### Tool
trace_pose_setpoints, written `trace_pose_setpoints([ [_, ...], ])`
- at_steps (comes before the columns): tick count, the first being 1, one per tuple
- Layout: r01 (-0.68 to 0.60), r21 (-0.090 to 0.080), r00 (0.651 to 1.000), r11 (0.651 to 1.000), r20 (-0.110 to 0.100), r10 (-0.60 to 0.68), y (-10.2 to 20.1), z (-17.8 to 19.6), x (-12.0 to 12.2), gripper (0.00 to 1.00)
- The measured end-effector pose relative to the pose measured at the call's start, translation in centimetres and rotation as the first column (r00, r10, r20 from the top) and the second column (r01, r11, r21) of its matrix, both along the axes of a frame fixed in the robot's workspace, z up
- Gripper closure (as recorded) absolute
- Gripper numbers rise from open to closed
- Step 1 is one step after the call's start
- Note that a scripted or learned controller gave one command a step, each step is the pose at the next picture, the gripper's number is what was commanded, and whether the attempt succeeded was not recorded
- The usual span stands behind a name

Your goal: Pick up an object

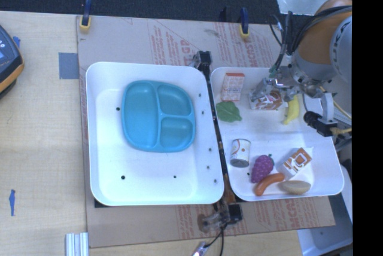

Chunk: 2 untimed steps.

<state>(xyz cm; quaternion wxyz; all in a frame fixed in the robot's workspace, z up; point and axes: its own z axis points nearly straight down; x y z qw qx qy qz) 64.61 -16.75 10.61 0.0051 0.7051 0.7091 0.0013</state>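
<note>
Pincer point(270, 88) low in the right bin's point(335, 186) far part, directly over a crumpled snack packet point(267, 101), whether it grips cannot be told, yellow banana point(292, 110) just beside it, green leaf point(228, 111) further left, blue divided plate point(158, 115) in the left bin point(102, 189)

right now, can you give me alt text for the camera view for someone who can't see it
The arm's claw is low over a snack packet at the back of the right bin, which also holds a banana, grapes, a can and small cartons. The left bin holds a blue divided plate.
</note>
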Motion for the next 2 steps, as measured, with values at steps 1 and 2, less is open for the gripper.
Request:
trace_pose_setpoints([
  [1,-0.005,0.032,1.000,0.999,-0.013,0.005,-3.1,-0.1,1.6,0.00],
  [2,-0.009,0.032,1.000,0.999,-0.011,0.009,-3.1,1.2,1.7,1.00],
])
